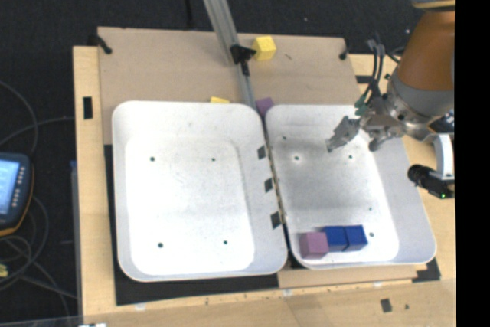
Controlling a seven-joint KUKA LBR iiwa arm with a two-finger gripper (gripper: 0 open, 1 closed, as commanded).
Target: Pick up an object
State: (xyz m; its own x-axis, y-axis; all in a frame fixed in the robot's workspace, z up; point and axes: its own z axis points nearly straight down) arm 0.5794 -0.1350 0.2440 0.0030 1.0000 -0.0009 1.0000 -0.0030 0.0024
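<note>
While hanging over the far part of the right bin, poised well away from any object: gripper, reaching in from the right, nothing seen between its fingers; whether spread or closed, cannot tell at this size. Down against the near wall of that same bin, pressed together in a row: a purple block and, touching it on the right, a blue block that looks like two cubes side by side. Left bin bare of anything graspable. Outside the bins, on the bench: a yellow block by the slanted metal post, a yellow scrap and a small purple piece just past the far rims, probably out of play. Likely trouble from here: blocks packed tight against each other and hard against the bin wall, so little room for a finger on either side; a descent slightly off could land on top of a block, wedge between two, or scrape the wall. Also possible: closing on two blocks at once and dropping both on the lift. Safest guess: approach across the free faces, far side to near side, rather than along the row.
</note>
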